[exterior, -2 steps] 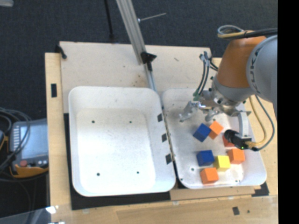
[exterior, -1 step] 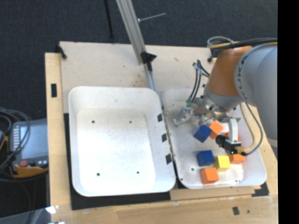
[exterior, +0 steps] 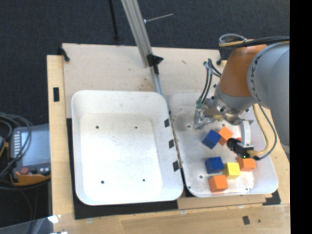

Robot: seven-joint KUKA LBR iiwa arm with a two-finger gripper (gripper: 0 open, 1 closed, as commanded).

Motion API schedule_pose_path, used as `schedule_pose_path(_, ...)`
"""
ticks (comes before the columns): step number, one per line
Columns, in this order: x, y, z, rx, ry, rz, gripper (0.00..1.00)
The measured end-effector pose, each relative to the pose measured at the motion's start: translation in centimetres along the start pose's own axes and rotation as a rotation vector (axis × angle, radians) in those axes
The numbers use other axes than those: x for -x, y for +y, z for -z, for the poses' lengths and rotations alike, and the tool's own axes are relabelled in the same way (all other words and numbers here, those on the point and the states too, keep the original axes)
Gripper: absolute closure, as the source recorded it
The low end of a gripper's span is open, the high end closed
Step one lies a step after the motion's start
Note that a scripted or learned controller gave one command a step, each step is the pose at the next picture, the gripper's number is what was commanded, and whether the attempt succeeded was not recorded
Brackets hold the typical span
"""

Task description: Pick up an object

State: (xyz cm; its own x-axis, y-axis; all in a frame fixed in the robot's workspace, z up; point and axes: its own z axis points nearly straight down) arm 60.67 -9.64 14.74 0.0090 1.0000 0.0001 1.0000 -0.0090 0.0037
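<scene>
My gripper [exterior: 201,120] hangs over the upper left part of the right bin [exterior: 185,111], under the grey arm with the orange band. Just below and to its right lies a blue block [exterior: 211,139], with an orange block [exterior: 225,133] touching its right side. The gripper stands apart from both. Lower in the bin are a second blue block [exterior: 214,165], a yellow block [exterior: 232,169] beside it, an orange block [exterior: 218,183] near the front rim and another orange block [exterior: 247,164] at the right. I see nothing held in the gripper.
The left bin [exterior: 78,130] lies beside the right one, separated by a narrow seam. A slanted metal rail [exterior: 139,28] rises behind the bins. Cables [exterior: 265,130] trail from the wrist over the right bin's right side.
</scene>
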Motion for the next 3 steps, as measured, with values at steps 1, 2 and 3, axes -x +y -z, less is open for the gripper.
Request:
schedule_pose_path(1, 0.3, 0.1, 6.5, 0.004, -0.001, 0.007, 1.0)
schedule_pose_path(2, 0.4, 0.1, 6.2, -0.002, -0.001, 0.007, 1.0)
schedule_pose_path(3, -5.3, 0.6, 7.9, 0.0, 0.002, 0.017, 1.0)
